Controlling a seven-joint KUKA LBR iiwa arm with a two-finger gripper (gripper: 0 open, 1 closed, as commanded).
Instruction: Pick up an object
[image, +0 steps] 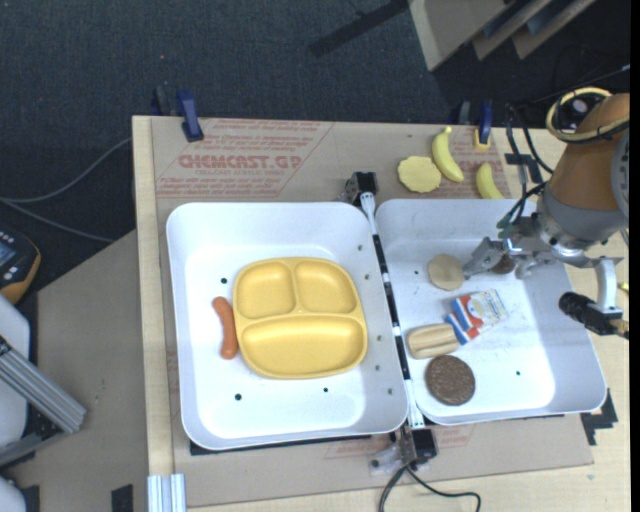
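A: Right bin (560, 395), upper middle. Round tan cookie-like piece (445, 271) lies flat on the white floor. Gripper (488, 256) just right of it, fingers pointing left toward it. Nearest fingertip looks to be at the piece's edge; contact uncertain.

B: Fingers released or clenched?

A: Cannot tell. The fingers are small and dark against the wrist metalwork. Nothing seen between them.

B: Other items in that bin?

A: Below the tan piece: a small red, white and blue packet (474, 312), tilted. Lower left of the packet, a tan bread-roll shape (432, 340) close to the bin's left wall. Below that, a dark brown round patty (450, 380), near the bottom edge. All apart from one another.

B: The arm?

A: Grey arm (585, 200) enters from the right edge of the frame, with its orange band at upper right.

B: Left bin?

A: Left bin (200, 390) holds a yellow divided plate (298, 317), three compartments, centred. An orange-red sausage (227, 326) lies just left of the plate, lengthwise along its edge.

B: Outside the bins?

A: On the board above the right bin: a yellow round slice (419, 174), and two bananas (447, 156) to its right. Blue clamp (187, 116) at the board's upper left edge.
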